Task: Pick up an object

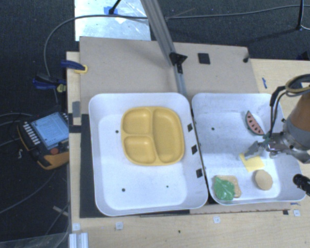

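Note:
The right bin (222,118) holds several toy foods: a watermelon slice (253,122) near its far right, a yellow cheese block (253,163), a tan bread roll (263,180) and a toast with green lettuce (226,187) at the front. My gripper (259,149) reaches in from the right and sits low, just above and beside the cheese block, between it and the watermelon slice. Nothing is seen held in it.
A yellow divided plate (152,136) lies in the left bin (108,180). A grey pole (163,30) slants over the cardboard behind the bins. The arm's orange band (306,113) hangs over the right bin's right rim. Cables and a handheld device (47,133) lie on the floor at left.

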